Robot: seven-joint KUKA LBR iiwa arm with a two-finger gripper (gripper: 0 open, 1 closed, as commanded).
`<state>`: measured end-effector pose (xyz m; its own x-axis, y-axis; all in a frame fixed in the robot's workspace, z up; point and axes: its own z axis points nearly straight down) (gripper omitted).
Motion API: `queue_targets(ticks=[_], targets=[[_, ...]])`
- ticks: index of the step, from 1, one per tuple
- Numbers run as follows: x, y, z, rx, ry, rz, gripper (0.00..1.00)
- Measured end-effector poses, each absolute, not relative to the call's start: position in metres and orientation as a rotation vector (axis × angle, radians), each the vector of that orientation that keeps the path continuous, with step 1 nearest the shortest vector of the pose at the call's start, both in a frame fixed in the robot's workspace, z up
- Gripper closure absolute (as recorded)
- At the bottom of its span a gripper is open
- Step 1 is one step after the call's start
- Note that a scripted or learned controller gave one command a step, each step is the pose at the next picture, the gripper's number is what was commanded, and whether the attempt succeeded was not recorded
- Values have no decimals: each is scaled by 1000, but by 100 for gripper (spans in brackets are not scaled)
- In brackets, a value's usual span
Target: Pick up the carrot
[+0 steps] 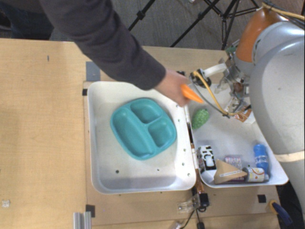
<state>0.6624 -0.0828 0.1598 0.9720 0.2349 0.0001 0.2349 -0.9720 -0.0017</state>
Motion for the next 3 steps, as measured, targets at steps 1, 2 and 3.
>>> queue_targets(ticks=[1,2,3], targets=[[662,2,185,-3063,-694,-4,0],[659,-53,231,-3124,-321,-8,0],[659,-76,249,-3123,-333,-7,0]])
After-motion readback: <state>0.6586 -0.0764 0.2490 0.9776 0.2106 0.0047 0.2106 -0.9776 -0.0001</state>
